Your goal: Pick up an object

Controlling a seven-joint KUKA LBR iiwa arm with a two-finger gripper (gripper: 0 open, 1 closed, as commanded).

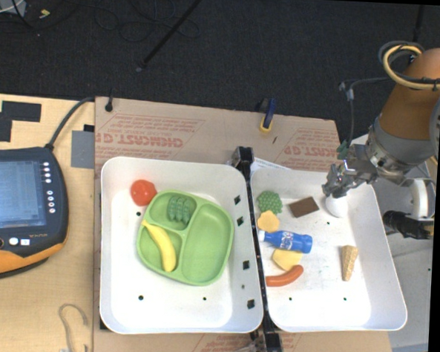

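Gripper (341,185) sits low over the right bin's (376,304) far edge, fingers too dark and small to tell if spread or pressed together; nothing visibly between them. White object (335,206) right under the tip, touching or just below, can't tell which. Brown block (303,207) just left of the fingers, long axis roughly left-right, nearest clear target. Broccoli (270,202) further left by the divider. Blue bottle (286,240) and sausage (284,276) lie nearer the camera, both lengthwise left-right. Cone wedge (348,262) alone toward the near right, open floor around it. Left bin (117,277) holds green plate (208,245), banana (161,247), tomato (142,192), well apart from the arm.
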